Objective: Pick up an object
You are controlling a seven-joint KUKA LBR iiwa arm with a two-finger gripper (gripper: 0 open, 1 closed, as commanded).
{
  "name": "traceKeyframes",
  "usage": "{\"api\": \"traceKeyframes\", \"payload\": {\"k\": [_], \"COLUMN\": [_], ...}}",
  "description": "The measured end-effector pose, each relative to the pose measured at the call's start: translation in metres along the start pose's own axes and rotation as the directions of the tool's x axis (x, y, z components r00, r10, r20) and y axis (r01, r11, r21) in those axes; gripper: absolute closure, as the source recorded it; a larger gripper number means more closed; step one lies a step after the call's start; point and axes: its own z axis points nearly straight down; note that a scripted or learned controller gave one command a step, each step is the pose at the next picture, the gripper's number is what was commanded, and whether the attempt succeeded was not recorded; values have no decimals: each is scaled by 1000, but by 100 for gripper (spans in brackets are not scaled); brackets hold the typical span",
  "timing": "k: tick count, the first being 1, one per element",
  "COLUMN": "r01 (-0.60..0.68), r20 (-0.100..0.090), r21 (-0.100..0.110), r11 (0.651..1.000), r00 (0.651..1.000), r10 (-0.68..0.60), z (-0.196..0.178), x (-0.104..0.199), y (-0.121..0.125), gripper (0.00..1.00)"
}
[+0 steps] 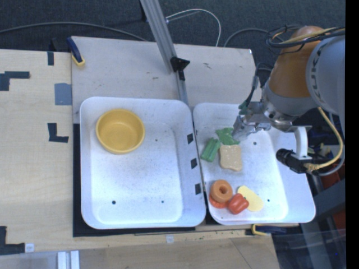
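Note:
The right bin [283,190] holds several toy foods. A dark green leafy piece [225,135] lies near its middle, with a light green stick [210,149] to its left and a tan bread slice [230,157] just below. Toward the front sit an orange ring [221,191], a red pepper [238,204] and a pale yellow piece [253,200]. My gripper [242,130] is low in this bin, at the right edge of the dark green piece and just above the bread. The wrist hides its tip.
The left bin [134,216] holds a yellow bowl [120,130] at its back left. A slanted metal pole [160,29] ends at the back where the two bins meet. Cables and the arm's orange-banded body [297,72] crowd the right side.

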Motion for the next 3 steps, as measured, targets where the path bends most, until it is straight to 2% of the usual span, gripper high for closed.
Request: {"api": "traceKeyframes", "payload": {"k": [1, 2, 3], "r01": [-1, 1, -1], "r20": [1, 0, 0], "r21": [2, 0, 1], "r11": [1000, 1000, 1000], "r00": [1000, 1000, 1000], "r10": [1, -1, 1], "z": [6, -5, -7], "x": [46, 106, 149], "y": [17, 34, 43], "gripper": [100, 100, 100]}}
